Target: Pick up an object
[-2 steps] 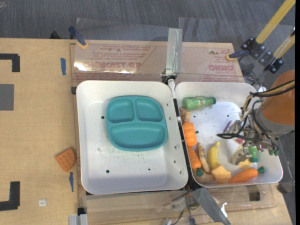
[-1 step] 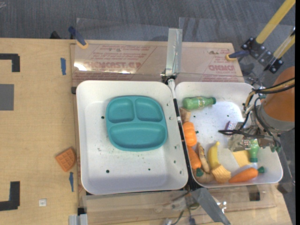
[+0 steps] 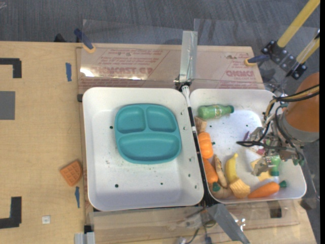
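In the camera view, your toy food sits heaped along the right bin's [image 3: 244, 93] near and left edges: a green bottle [image 3: 215, 111] up top, a banana [image 3: 231, 166] and a carrot [image 3: 264, 189] lower down. The teal divided plate [image 3: 147, 133] lies alone in the left bin [image 3: 96, 151]. Your hand [image 3: 266, 162] hangs low over the right bin's far-right clutter; cables blur it, so whether it grips anything I cannot tell.

Text: none legible.
Faint red print on clear sheet [image 3: 127, 65] behind bins, too blurred to read.
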`<state>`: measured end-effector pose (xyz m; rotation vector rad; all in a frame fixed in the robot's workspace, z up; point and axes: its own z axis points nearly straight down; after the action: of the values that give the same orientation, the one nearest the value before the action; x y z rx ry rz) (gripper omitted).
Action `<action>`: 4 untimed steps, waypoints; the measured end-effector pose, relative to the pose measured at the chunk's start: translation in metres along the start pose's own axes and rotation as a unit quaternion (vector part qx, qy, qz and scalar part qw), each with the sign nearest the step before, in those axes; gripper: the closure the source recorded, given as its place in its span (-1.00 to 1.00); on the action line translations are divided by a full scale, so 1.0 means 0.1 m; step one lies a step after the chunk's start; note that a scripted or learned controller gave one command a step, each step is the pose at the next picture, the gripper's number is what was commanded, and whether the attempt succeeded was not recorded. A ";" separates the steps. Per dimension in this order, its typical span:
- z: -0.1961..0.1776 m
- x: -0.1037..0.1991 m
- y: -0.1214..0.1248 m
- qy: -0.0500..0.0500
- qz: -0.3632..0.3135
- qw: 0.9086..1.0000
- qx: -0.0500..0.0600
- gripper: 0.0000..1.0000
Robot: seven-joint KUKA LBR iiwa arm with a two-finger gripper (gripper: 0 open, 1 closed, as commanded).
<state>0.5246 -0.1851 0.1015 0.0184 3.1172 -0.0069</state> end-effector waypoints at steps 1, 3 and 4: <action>0.11 0.05 0.73 0.006 0.005 1.000 -0.002 -1.00; 0.14 -0.48 0.47 0.007 0.091 0.996 -0.001 -1.00; 0.12 -0.23 0.86 0.006 0.115 0.993 -0.001 -1.00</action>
<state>0.5490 -0.0991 0.0896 0.3767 3.1065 -0.0006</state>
